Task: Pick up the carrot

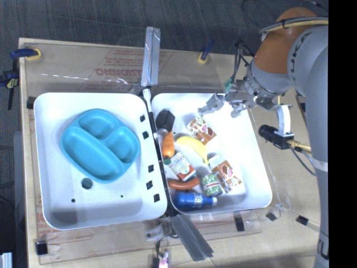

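Bins sit side by side on the bench, and we look down on both at a slant. In the left bin (pixel 56 205) we see a blue divided plate (pixel 100 144) lying near the middle, with a small dark green object (pixel 86 183) just below it on the white floor.

In the right bin (pixel 259 161) we find a cluster of things crowded toward the dividing wall. The carrot (pixel 168 144) lies against that wall, its orange body running roughly up and down, just under a black object (pixel 164 119) and just left of a yellow banana (pixel 192 147). Below the carrot we see a small printed carton (pixel 181 165), then a red sausage-like piece (pixel 183 184), and at the bottom a blue bottle (pixel 195 200) lying on its side. Two more printed cartons lie in this bin, one (pixel 201 129) above the banana and one (pixel 227 175) to its lower right, with a green can (pixel 212 184) just beside the latter.

We see the gripper (pixel 225 106) at the upper edge of the right bin, well apart from the carrot. Its two fingers stand spread, with nothing between them. The grey arm with its orange band (pixel 276 52) reaches in from the right.
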Controlling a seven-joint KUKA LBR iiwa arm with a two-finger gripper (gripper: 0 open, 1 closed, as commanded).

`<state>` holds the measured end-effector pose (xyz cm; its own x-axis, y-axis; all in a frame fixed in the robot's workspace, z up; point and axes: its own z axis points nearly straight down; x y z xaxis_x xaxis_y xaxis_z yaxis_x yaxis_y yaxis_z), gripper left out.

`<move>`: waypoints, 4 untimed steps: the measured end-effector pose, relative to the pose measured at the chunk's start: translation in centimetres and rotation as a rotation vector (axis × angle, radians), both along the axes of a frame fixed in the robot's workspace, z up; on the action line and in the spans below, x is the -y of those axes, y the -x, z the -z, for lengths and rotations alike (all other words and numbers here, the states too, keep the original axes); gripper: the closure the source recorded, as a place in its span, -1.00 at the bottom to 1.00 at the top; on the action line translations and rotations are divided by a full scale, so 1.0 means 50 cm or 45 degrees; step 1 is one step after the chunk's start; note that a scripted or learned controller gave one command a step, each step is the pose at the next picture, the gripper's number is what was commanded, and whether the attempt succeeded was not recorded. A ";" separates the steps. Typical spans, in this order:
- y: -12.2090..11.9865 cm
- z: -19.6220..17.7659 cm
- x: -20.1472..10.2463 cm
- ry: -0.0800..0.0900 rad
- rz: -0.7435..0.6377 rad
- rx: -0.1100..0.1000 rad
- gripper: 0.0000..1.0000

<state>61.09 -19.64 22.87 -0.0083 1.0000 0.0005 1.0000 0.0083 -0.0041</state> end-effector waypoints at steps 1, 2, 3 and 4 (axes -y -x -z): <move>0.084 0.221 -0.150 0.003 -0.478 0.002 -1.00; 0.112 0.265 -0.143 0.017 -0.486 0.016 -1.00; 0.113 0.248 -0.150 0.009 -0.494 0.011 1.00; 0.144 0.074 -0.281 -0.001 -0.247 0.002 1.00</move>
<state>53.91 -5.62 19.16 -0.2009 0.9796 0.0008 0.9796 0.2009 -0.0026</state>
